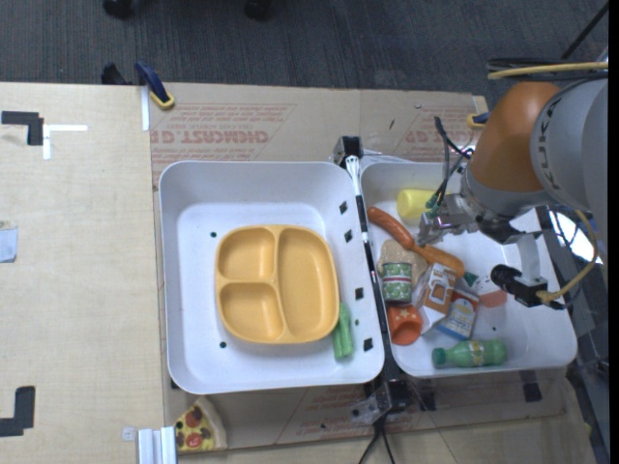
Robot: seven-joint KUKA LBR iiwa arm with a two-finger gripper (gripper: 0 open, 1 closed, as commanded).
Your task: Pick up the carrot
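From above the bench, we look down on two white bins side by side. At nine o'clock sits the left bin (184, 288), holding a yellow divided plate (278, 283) with three compartments; a green pod-shaped toy (343, 334) lies just beside the plate at its four o'clock edge. At three o'clock, the right bin (551, 341) holds a crowd of toy foods. We see the carrot (406, 235), a long orange piece, lying slantwise near the bin's left wall, touching a small can (397, 280) below it. A green bottle (470, 354) lies at six o'clock in this bin. The gripper (440, 222) hangs just beside the carrot's right end; we cannot tell how it is set.
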